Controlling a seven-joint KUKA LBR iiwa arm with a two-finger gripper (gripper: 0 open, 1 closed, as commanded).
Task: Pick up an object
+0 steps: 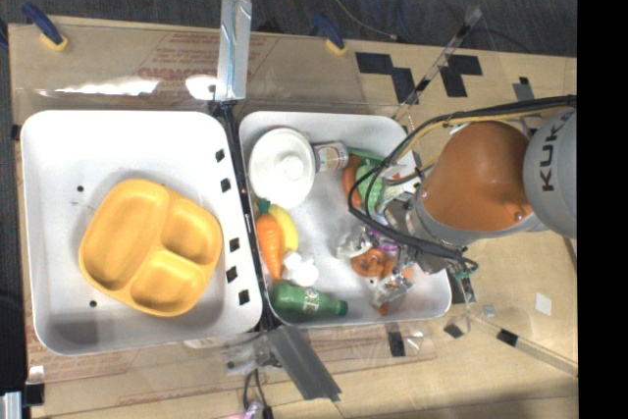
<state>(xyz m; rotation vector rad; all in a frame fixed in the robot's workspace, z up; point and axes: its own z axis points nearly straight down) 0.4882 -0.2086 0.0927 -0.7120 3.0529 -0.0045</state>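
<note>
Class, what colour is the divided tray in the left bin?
The divided tray is yellow, seen in the camera view.

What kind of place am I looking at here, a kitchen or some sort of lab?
Most likely a robotics lab test bench, not a kitchen. A robot arm reaches into a white bin of toy food such as a carrot, and a second bin holds a yellow divided tray.
</note>
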